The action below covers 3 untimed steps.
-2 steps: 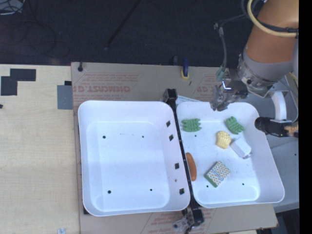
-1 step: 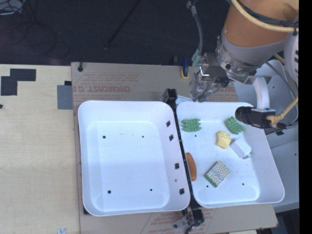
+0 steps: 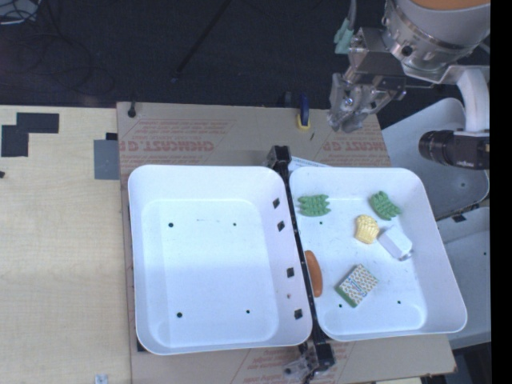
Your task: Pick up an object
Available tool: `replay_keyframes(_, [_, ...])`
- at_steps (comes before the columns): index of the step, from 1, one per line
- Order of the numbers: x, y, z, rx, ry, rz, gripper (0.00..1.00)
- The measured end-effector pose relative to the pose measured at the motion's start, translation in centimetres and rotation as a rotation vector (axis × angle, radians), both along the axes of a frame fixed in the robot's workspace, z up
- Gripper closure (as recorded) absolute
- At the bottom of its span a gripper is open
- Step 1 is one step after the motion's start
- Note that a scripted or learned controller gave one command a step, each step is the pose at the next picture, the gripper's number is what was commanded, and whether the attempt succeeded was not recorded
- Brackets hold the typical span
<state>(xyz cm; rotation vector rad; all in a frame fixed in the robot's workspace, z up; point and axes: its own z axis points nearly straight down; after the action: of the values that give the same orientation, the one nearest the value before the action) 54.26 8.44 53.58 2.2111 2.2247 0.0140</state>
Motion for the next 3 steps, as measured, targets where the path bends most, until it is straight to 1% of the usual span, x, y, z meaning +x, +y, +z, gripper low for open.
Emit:
replay_keyframes(1, [-1.5, 4.7, 0.0, -0.003, 0.013, -0.002, 1.0])
replay_keyframes(2, [-4.7, 0.7, -13.9, -0.007, 0.027, -0.01, 1.0])
replay_keyframes(3, [-1.1, 7.8, -8.7, -0.002, 0.008, -0.002, 1.0])
